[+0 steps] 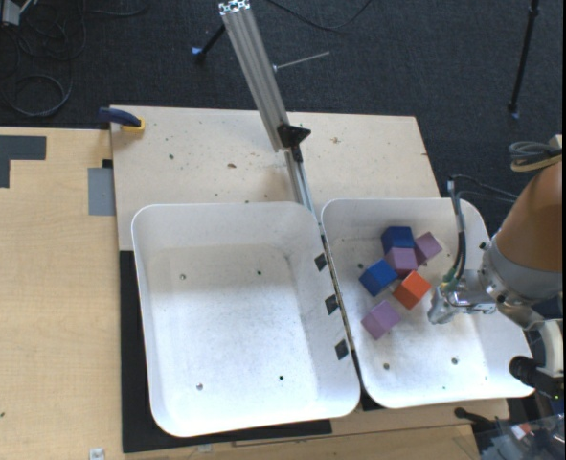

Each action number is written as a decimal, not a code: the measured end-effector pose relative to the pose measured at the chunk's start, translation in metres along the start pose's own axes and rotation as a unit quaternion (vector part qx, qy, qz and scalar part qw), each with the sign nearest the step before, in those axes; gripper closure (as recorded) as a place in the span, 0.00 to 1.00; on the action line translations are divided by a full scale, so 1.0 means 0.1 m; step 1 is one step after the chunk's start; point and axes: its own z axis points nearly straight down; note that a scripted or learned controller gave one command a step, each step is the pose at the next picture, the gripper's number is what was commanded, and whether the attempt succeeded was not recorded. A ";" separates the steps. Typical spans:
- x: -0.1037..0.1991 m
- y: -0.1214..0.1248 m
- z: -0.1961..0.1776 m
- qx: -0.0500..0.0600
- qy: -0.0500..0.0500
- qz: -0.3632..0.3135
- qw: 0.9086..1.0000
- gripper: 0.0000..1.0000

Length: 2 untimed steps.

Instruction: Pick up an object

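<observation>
Reaching in from the right, the arm (541, 238) had its gripper (442, 307) low inside the right bin (474, 377), just beside the orange cube (414, 287), and whether its jaws were wide or narrow could not be told, since the metal at its tip was too small and blurred to read. No block showed between them, so nothing could be called held.

The blocks lay in a loose cluster near the middle of that bin, probably because they had been tipped or dropped there rather than set out in order. Nearest the viewer was the lower purple cube (380, 319), lying a little apart from the rest. Behind it came the orange cube, touching or nearly touching the blue cube (378, 277) on its left. Farther back sat a second purple cube (402, 259), then the dark blue cube (397, 238) and a small purple cube (428, 247) at the rear right of the pile.

The orange cube seemed the likeliest target, being closest to the gripper and on the open side of the cluster; it lay just left of the jaws, not between them. Its neighbours crowded its far side, which could make a clean grasp harder.

The left bin (168, 257) stood alongside, sharing the central divider (330, 295). Beyond both bins, a slanted aluminium rail (259, 65) rose from the pale board (359, 151).
</observation>
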 end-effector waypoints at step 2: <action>0.57 0.10 -0.63 0.001 0.001 -0.003 1.000 1.00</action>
